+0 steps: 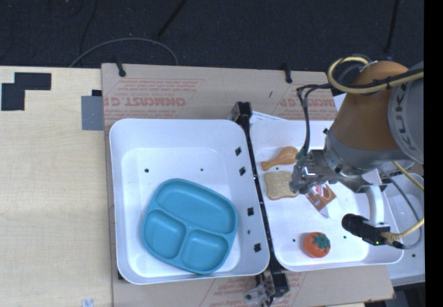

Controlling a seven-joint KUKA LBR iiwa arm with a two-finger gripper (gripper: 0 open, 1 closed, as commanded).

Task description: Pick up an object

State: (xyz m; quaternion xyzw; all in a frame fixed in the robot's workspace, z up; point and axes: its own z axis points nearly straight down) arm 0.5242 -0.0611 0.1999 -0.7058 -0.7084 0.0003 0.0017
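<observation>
Tomato (317,244) at right bin's near edge, toast (277,185) lying flat

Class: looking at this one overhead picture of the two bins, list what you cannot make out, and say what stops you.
- Tool in the camera view: open or shut is unclear, too small and dark.
- Red-and-white packet: partly hidden under the arm.
- Right bin: its far right side is covered by the arm.

You cannot read the finger state: the gripper (302,178) overlaps the toast slice (277,186), hiding its right edge; arm covers bin (360,252) corner.
</observation>
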